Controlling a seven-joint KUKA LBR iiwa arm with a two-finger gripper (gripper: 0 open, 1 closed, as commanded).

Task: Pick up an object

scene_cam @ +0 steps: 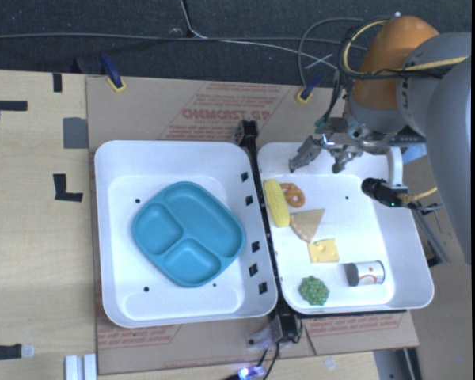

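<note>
My gripper (pixel 323 158) hangs over the far edge of the right bin (pixel 404 252), its two fingers spread open with nothing between them. Below it in that bin lie a yellow corn cob (pixel 276 203), a small orange pretzel-like piece (pixel 293 195), a tan wedge (pixel 306 224), a yellow cheese slice (pixel 324 251), a green broccoli floret (pixel 314 290) and a small white can (pixel 365 273) on its side. The corn and pretzel are the closest to the fingers, a little toward the near side.
The left bin (pixel 115 212) holds a blue divided plate (pixel 188 233). Black clips run along the seam between the bins. Cables loop above the arm at the back. Cardboard lies under both bins, clamped at the far edge.
</note>
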